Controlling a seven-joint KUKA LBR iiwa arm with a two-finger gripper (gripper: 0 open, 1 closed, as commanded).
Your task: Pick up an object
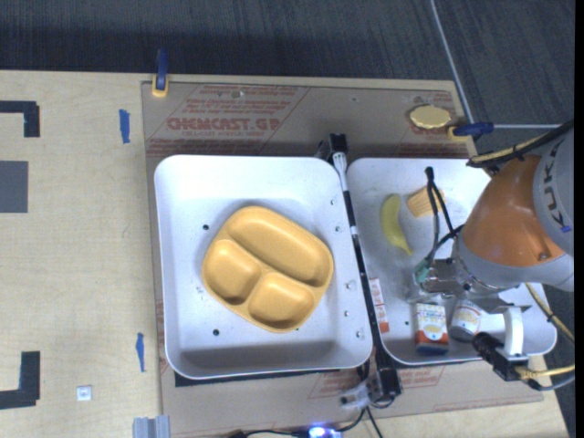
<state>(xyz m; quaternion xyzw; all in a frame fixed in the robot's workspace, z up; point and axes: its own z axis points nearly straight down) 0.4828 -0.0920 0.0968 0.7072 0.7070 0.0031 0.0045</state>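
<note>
One small carton (431,325) under the arm (511,217) looks light and stiff; grip its flat sides. Gripper state: cannot tell.

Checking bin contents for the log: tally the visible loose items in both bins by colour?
Yellow: 2, the sectioned tray in the left bin and the banana-like piece in the right bin
Orange and white: 1, the small carton
Tan: 1, a partly hidden item
Total: 4 visible; the arm hides part of the right bin.
</note>
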